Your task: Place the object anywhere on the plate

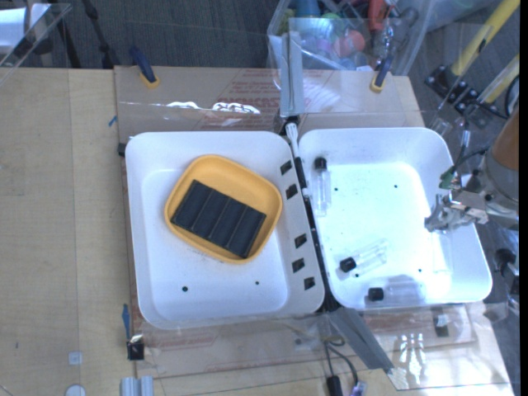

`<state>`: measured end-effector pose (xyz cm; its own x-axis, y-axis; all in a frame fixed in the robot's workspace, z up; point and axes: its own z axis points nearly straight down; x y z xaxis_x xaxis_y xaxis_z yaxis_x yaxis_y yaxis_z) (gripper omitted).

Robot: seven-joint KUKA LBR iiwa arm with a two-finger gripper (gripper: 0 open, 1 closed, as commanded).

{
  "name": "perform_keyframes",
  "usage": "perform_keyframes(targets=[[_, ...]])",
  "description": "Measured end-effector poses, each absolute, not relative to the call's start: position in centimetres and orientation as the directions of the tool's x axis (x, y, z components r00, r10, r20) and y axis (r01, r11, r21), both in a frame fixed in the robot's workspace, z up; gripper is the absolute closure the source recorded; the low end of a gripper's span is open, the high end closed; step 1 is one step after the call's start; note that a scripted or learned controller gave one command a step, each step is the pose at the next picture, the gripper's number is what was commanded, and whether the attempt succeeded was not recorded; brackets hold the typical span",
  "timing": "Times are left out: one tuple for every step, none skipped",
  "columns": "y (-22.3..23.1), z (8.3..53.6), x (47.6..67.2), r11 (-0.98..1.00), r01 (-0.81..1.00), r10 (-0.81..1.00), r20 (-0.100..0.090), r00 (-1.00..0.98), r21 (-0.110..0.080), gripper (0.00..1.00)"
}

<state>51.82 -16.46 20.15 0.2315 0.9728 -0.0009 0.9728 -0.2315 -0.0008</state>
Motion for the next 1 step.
perform_keyframes(targets=[[-13.51,19.54,57.07,-0.057,0.998,0.998,-0.001,0.057,0.001,1.00]])
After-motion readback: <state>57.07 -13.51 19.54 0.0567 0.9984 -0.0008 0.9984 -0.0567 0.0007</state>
